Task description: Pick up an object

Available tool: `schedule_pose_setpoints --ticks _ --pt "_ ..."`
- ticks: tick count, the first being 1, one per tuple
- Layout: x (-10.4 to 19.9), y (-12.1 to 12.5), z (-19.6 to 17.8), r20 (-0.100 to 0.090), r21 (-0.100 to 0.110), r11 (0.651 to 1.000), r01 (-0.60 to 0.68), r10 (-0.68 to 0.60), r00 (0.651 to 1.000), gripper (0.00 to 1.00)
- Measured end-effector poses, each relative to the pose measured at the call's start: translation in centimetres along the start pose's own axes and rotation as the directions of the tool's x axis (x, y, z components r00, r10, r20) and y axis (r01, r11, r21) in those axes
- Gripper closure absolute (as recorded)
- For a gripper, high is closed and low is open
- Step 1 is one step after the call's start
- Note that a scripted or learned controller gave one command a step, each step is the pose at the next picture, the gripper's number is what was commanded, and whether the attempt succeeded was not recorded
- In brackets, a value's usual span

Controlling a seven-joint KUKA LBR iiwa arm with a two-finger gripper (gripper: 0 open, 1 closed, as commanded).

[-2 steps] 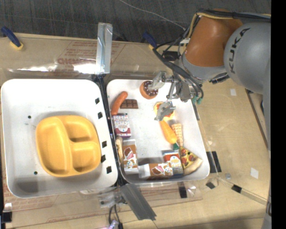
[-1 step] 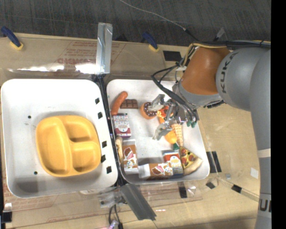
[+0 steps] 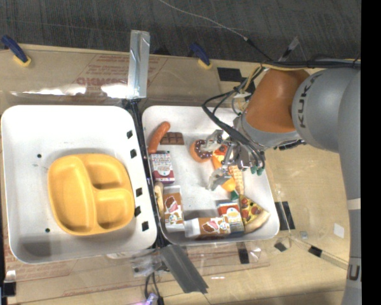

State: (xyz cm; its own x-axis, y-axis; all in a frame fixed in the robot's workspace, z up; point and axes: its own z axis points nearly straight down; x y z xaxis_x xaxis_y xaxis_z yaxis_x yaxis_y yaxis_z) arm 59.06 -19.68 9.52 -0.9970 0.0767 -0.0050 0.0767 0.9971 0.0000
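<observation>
The claw (image 3: pixel 223 170), grip state impossible to tell, hangs low over toy food beside the pizza slice (image 3: pixel 253 212), seemingly positioned to grab.

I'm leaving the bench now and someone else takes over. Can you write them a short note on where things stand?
Gripper: low over the right bin, among the toy food near a doughnut and a pizza slice; open or shut cannot be told.
Things: sausage, small cartons and packets along the right bin's left and near sides. Yellow divided tray sits in the left bin.
Done: nothing seen lifted.
Left: grasp one item and raise it.
</observation>
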Motion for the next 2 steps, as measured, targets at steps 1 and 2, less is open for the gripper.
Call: schedule_pose_setpoints --ticks 1,2 --pt "0.6 1.1 0.1 -0.004 0.0 0.994 0.113 -0.113 0.994 0.0" --pt "0.4 1.3 -1.0 0.0 0.001 0.993 0.119 -0.119 0.993 1.0"
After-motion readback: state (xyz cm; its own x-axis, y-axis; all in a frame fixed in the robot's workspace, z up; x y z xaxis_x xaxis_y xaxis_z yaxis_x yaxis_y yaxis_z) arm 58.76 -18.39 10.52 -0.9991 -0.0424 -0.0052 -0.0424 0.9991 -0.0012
